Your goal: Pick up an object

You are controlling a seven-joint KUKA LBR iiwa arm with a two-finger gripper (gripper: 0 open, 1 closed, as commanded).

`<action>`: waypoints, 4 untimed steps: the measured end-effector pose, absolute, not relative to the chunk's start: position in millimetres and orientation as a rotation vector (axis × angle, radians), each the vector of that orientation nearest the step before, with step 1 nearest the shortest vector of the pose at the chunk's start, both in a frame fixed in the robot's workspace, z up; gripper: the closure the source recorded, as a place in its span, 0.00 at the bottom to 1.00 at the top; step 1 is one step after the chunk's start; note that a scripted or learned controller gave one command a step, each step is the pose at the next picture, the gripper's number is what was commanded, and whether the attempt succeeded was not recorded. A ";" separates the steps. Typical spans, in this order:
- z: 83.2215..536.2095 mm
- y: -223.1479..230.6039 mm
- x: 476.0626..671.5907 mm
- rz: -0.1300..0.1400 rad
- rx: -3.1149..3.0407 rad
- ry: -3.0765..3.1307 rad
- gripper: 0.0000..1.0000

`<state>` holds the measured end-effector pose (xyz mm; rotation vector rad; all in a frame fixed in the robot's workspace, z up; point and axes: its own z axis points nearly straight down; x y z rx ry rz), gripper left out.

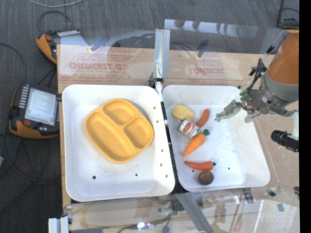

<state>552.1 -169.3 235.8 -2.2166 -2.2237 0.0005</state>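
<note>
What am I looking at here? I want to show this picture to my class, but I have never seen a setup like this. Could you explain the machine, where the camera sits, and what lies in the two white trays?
This is one picture, taken by a camera fixed above a workbench and looking down at a slant. The grey machine with the orange band at the right edge is a robot arm. Its gripper, a two-finger claw, hangs over the right bin; nothing can be seen between its fingers.

The left bin holds a yellow plate with three compartments. The right bin holds small toy foods: a pale yellow piece, a small can, a carrot, two reddish pepper-like pieces and a dark brown round item.

On the floor at the left lies a handheld control unit with a screen.
</note>
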 end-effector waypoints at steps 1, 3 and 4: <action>104.2 -118.5 545.3 0.002 -2.324 -2.109 0.00; 99.9 -98.5 539.0 -0.011 -2.331 -2.133 1.00; 183.5 -83.0 622.6 0.006 -2.291 -2.152 1.00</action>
